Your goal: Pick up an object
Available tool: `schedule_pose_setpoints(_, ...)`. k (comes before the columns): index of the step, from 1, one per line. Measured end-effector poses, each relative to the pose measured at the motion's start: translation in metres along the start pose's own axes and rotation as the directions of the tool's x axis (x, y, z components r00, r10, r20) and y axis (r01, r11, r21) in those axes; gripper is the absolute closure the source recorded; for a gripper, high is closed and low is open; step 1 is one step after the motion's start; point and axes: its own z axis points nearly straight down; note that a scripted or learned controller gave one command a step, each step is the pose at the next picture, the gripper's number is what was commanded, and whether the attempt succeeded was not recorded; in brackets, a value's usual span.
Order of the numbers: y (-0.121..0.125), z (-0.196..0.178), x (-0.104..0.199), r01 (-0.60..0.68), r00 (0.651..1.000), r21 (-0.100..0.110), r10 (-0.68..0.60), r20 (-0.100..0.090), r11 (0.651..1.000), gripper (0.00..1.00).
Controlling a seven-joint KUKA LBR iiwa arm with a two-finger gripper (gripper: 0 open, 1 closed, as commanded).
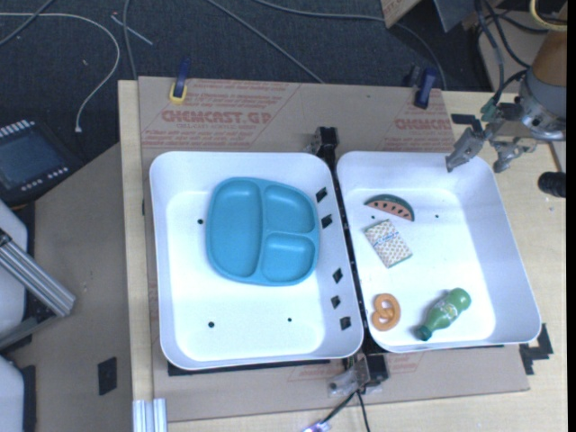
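Grey arm [545, 97], orange band, seemingly dark two-fingered pincer [484, 154].

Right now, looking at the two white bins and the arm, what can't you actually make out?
- Grey arm: cut off by the camera view's right and top edges, so its base is out of frame.
- Small patterned square packet in the right bin: print too small to read.
- Green bottle: label too small to read.
- Gripper at the right bin's far corner: its height above the rim cannot be judged.

Smooth, glossy plastic blue plate [262, 230] lies in a matt white bin [180, 313].
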Motion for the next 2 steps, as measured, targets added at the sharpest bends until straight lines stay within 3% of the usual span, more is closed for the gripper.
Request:
schedule_pose_setpoints(1, 0.003, -0.01, 0.001, 0.004, 1.0, -0.015, -0.004, 0.004, 1.0, 0.0)
schedule_pose_setpoints(2, 0.006, 0.034, -0.005, 0.003, 1.0, -0.011, -0.003, 0.003, 1.0, 0.0)
